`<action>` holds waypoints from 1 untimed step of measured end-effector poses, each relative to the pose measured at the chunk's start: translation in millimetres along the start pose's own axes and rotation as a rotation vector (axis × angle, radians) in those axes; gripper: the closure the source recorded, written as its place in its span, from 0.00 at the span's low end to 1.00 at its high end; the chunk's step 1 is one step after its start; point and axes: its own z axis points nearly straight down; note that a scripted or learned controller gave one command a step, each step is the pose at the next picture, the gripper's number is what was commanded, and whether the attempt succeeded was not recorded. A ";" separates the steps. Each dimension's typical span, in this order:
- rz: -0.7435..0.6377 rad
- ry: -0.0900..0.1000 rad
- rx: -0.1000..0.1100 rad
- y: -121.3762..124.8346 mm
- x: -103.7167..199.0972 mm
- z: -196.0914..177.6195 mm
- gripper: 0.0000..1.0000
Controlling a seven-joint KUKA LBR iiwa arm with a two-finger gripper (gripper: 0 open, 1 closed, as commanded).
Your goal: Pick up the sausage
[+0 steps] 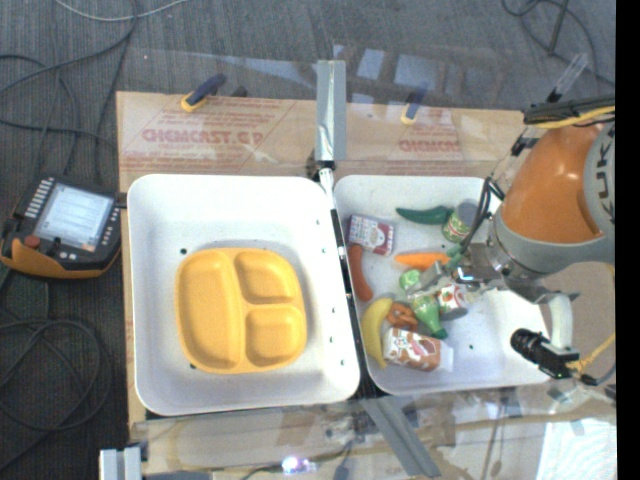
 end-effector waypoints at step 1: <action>-0.124 0.002 0.001 12.0 10.3 84.5 0.00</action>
